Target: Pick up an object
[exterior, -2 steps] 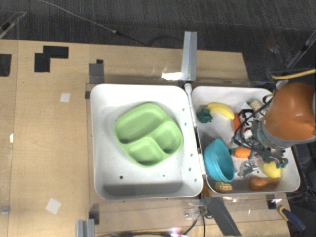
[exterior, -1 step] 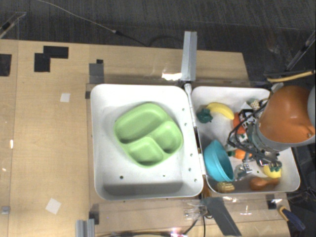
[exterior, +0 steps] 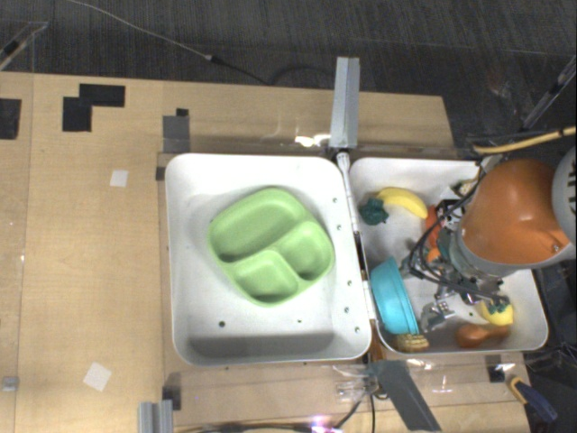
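Our claw (exterior: 439, 313) low in the right white bin (exterior: 537, 332).
A round turquoise plastic bowl (exterior: 393, 298) leans just left; we cannot tell the claw's state.

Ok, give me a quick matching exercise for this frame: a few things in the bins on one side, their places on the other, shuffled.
Things:
1. green divided plate
2. banana
3. blue bowl
4. tool

Places:
A. far end of the right bin, beside a small green item
B. left bin, lying flat
C. right bin, against its left wall, tipped on edge
D. down in the near part of the right bin, below the orange band

Pairs: 1-B, 2-A, 3-C, 4-D
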{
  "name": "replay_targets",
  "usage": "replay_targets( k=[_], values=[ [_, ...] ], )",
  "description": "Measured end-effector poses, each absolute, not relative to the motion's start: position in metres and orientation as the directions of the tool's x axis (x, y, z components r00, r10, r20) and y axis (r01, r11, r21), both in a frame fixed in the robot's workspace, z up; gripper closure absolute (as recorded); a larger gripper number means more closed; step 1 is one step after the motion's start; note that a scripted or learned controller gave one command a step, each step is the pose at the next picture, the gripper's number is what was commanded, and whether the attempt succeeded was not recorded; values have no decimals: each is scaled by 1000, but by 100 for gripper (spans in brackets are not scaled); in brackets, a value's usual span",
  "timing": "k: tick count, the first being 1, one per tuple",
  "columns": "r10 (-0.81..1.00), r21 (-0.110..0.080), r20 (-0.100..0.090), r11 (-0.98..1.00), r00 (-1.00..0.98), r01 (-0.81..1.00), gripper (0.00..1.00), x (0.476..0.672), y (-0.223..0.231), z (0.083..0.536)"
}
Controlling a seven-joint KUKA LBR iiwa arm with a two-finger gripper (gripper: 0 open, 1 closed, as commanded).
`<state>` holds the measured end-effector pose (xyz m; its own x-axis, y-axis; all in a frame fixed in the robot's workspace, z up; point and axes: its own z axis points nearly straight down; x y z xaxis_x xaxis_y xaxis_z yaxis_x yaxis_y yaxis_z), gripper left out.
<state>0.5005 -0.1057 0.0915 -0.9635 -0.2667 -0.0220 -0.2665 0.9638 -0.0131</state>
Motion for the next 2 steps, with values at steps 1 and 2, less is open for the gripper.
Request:
replay_targets(
  k=[1, 2],
  values=[
    [-198, -6, -19, 980, -980, -197, 0, 565, -83, 91],
    [-198, -9, -34, 980, -980, -198, 100, 569, -82, 106]
  ],
)
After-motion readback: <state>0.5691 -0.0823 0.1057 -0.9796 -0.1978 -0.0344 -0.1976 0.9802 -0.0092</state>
